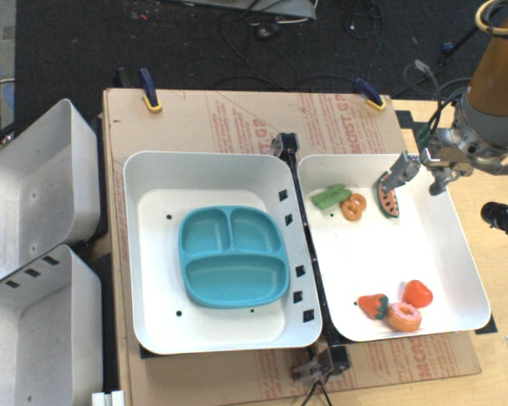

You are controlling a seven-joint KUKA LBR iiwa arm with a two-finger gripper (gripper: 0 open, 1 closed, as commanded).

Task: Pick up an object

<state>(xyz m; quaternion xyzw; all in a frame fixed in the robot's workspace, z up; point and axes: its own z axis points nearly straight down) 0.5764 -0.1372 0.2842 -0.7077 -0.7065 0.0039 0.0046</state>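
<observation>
Gripper point(416, 176) at upper right of frame, over the right bin's point(457, 252) top edge; fingers spread, gripping nothing. Watermelon slice point(389, 201) lies just below the left finger. Teal plate point(234, 256) occupies left bin point(144, 252).

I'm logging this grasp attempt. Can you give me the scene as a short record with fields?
left bin: teal divided plate
right bin: all toy food
far group: green bean, pretzel, watermelon slice
near group: strawberry, red pepper, pink donut
gripper: over right bin's far right corner, beside watermelon slice
held: nothing visible
</observation>
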